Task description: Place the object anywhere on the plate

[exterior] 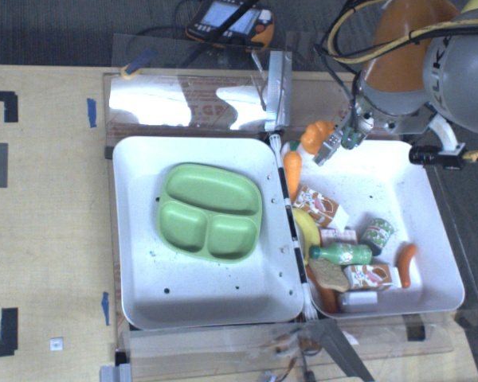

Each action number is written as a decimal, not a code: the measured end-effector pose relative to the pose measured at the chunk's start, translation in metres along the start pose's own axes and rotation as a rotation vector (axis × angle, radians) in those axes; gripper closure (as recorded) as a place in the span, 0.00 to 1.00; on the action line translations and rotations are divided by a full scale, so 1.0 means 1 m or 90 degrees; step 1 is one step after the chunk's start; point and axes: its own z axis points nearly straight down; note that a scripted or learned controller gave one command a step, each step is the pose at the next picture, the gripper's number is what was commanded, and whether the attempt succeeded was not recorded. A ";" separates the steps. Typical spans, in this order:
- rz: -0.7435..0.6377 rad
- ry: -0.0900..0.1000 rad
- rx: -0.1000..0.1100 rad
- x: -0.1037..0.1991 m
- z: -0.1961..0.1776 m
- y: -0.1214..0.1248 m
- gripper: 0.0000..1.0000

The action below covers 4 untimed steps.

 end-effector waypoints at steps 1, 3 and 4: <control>0.001 -0.001 -0.001 -0.001 -0.008 0.001 1.00; -0.091 -0.002 -0.001 0.062 -0.072 0.030 1.00; -0.211 0.000 0.000 0.134 0.000 0.032 1.00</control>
